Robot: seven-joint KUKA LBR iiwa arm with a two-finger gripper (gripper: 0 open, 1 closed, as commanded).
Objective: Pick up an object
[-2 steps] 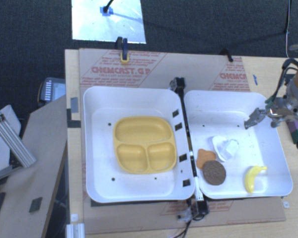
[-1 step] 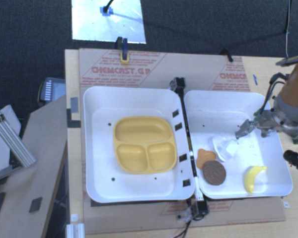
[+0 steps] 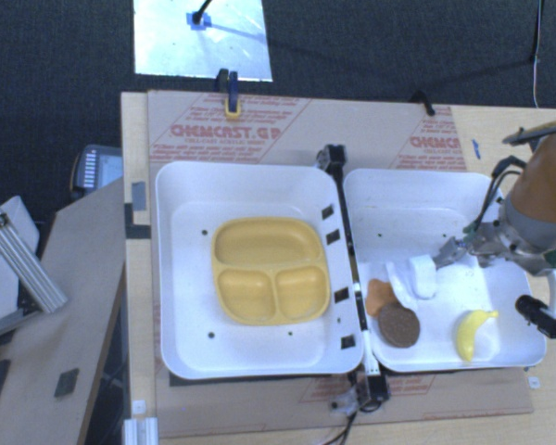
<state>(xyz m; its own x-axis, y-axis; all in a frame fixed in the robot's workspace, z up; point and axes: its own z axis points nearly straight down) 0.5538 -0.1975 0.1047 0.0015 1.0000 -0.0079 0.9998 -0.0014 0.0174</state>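
From my seat, the gripper (image 3: pixel 452 248) hangs low in the right bin (image 3: pixel 398 191), its tip pointing left toward the white object (image 3: pixel 423 276), which lies just beside and a little nearer me than the jaws; I cannot tell whether the jaws are spread or closed, and nothing shows between them. That white object is the nearest candidate, with the orange piece (image 3: pixel 380 294) and the brown disc (image 3: pixel 398 325) beyond it to the left and the yellow banana (image 3: pixel 473 333) off toward the bin's near right corner. I judge the coming move turns on shifting slightly left and toward the near wall to get over the white object.
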